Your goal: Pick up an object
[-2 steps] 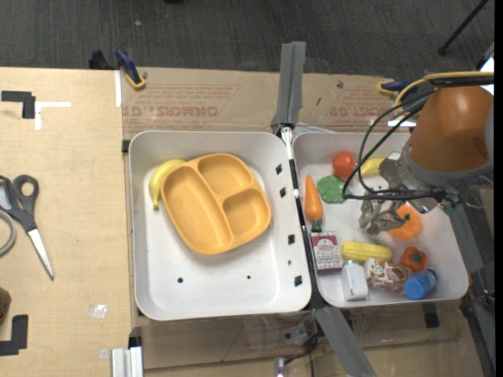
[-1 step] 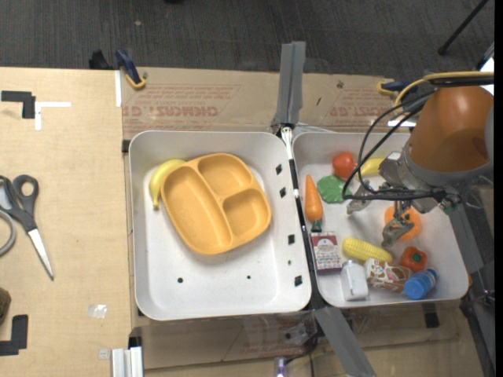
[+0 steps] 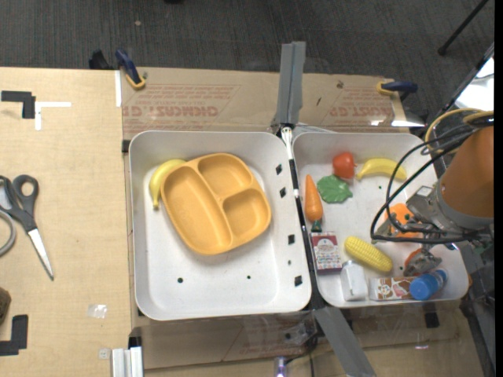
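Orange-banded arm is seen over the right bin, its hand low beside the corn cob and blue cup; its grip cannot be told. Crowded toys could be nudged aside, so a grasp may be missed.

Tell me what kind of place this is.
Likely a robotics lab test bench, not a kitchen: two white bins clamped over cardboard, plastic toy food such as a corn cob and carrot, and scissors on the wooden bench.
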